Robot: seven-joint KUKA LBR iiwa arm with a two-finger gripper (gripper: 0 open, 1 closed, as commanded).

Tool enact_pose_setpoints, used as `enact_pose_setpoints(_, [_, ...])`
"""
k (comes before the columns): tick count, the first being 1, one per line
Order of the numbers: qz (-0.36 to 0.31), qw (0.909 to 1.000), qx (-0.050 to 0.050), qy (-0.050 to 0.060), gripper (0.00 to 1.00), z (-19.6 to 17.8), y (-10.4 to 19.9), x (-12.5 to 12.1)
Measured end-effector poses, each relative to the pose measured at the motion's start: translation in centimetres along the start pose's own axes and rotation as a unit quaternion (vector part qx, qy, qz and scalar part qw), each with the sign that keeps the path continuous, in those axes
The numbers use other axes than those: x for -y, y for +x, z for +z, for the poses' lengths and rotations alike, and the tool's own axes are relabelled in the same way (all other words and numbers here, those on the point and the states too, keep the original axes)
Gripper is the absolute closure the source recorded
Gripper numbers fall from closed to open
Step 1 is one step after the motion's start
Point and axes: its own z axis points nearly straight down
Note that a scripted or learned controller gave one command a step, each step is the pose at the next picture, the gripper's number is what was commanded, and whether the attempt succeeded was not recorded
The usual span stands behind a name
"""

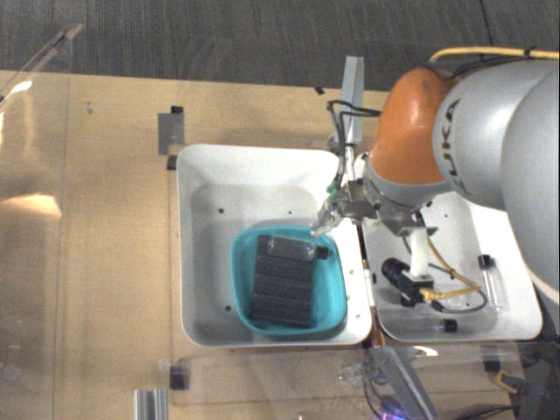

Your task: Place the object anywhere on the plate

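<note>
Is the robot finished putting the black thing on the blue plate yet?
Looks nearly finished. The dark ridged block already lies on the teal plate in the left bin. The tool hangs over the plate's top right edge. Left: the arm pulling away.

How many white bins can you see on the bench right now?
2. The left bin holds the teal plate, with a dark ridged object lying on it. The right bin sits beside it, partly hidden under the arm.
</note>
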Motion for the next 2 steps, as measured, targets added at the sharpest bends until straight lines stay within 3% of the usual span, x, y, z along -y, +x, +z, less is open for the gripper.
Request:
enact_pose_setpoints(1, [0.098,0.9952,0.0,-0.003,0.0,-12.4,-4.5,3.4])
enact_pose_setpoints(2, [0.094,0.9956,0.001,-0.006,1.0,-13.5,-4.3,3.2])
